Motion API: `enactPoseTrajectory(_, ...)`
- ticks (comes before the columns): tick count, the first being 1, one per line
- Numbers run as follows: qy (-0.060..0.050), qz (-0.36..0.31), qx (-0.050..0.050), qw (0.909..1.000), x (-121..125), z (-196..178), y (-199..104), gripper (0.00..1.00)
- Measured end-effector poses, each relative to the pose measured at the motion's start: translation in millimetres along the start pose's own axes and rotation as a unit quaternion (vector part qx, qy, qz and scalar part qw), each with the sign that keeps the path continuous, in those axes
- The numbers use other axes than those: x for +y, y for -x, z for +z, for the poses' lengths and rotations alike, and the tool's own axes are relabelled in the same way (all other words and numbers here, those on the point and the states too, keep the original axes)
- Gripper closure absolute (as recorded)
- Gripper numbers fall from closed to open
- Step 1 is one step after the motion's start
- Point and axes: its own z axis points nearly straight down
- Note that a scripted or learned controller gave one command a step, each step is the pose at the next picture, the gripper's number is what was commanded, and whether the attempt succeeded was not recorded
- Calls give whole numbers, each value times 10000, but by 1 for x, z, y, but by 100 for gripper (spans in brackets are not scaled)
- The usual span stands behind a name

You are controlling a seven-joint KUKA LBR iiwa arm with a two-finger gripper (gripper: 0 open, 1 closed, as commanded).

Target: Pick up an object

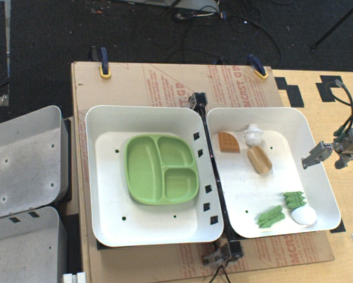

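Observation:
The right bin (300,122) holds several small objects. A brown waffle-like square (228,142) lies at its back, with a white crumpled piece (254,135) beside it. A tan bread-shaped piece (260,160) sits just in front of them. Near the front right corner lie two green pieces (271,216) (293,200) and a white egg-shaped object (304,215). My gripper (319,154) hangs at the bin's right rim, off to the right of the tan piece and apart from every object.
The left bin (105,134) holds a green divided plate (162,169). Both bins rest on a cardboard sheet (164,81) clamped at the back. Another white tray (23,158) lies off the bench at the far left. Cables hang by the arm at the right edge.

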Motion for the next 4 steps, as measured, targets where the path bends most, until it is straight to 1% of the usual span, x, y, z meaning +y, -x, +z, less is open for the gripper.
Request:
enactPoseTrajectory(1,53,-21,-14,10000,2,-5,-1,0)
enactPoseTrajectory(2,26,-6,-2,10000,3,59,-1,0)
enactPoseTrajectory(3,41,-5,-5,10000,-5,117,0,0)
enactPoseTrajectory(4,55,-5,-18,10000,-4,179,5,0)
